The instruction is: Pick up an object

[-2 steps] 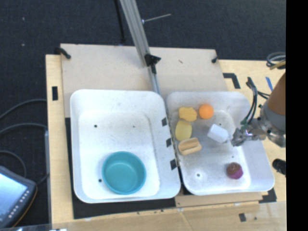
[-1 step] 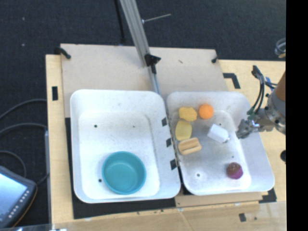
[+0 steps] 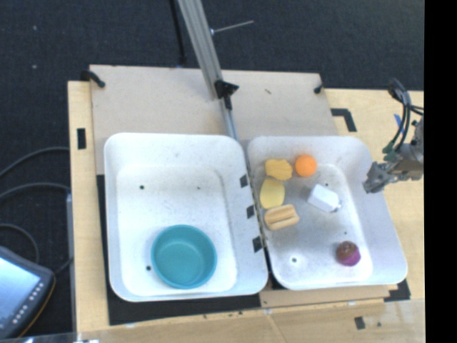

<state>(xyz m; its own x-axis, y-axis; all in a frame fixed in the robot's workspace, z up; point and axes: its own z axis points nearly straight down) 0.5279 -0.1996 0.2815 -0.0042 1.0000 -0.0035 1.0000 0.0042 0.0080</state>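
Two Bins, Five Objects in the Right Bin, Hand at the Right Rim

Two shallow white bins sit side by side on the tabletop, touching along their inner walls. The left bin holds a teal bowl upright near its front edge; the remaining floor of that bin is open. The right bin holds five objects. A yellow lumpy piece and an orange ball lie near the back wall, just beside each other. A pale yellow round piece lies against the inner wall, with a tan bread-like block just in front of it. A white block lies tilted near the bin's middle, apart from the rest. A dark purple ball rests alone toward the front right corner. Open floor lies between the white block and the purple ball, and along the front wall.

The hand is at the right bin's right rim, reaching in from the right edge of the view. It is blurred; whether it is released or clenched cannot be told. Nothing is visible in its grip. The white block is the nearest object, lying to the hand's left and slightly forward, apart from it. A slanted metal post rises behind the bins.
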